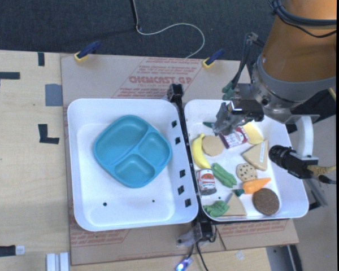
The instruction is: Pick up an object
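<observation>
Gripper (225, 126) | finger state: cannot tell | low over right bin (296, 210), beside banana (199, 152)

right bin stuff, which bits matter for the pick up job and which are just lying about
Belongs to the job:
gripper, low over the right bin
candidates for picking: banana, carrot, small can, brown round cookie

Just lying about:
blue divided plate in the left bin
yellow clamps
white cable
</observation>
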`<state>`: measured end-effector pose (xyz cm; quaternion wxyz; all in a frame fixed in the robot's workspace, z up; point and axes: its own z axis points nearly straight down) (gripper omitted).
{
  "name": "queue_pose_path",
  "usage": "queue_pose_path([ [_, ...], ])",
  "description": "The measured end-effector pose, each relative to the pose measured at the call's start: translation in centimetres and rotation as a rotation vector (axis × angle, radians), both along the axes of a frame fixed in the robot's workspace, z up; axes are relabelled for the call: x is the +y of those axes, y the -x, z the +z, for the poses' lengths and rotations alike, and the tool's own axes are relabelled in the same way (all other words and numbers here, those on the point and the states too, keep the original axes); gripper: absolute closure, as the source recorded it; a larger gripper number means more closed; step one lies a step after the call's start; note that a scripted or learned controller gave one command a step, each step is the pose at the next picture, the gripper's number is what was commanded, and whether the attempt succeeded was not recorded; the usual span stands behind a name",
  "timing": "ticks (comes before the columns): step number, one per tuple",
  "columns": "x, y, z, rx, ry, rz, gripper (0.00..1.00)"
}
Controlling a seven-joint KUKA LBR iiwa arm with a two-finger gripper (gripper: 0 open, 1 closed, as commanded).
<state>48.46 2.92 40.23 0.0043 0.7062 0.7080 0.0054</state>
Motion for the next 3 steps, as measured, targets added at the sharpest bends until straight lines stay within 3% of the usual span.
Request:
queue_pose_path([
  [1, 5.0, 0.2, -10.2, 0.025, 0.003, 0.002, 1.0],
  [2, -4.4, 0.0, 0.2, 0.003, 0.004, -0.01, 1.0],
  [3, 3.1, 0.1, -3.4, 0.018, 0.001, 0.005, 1.0],
])
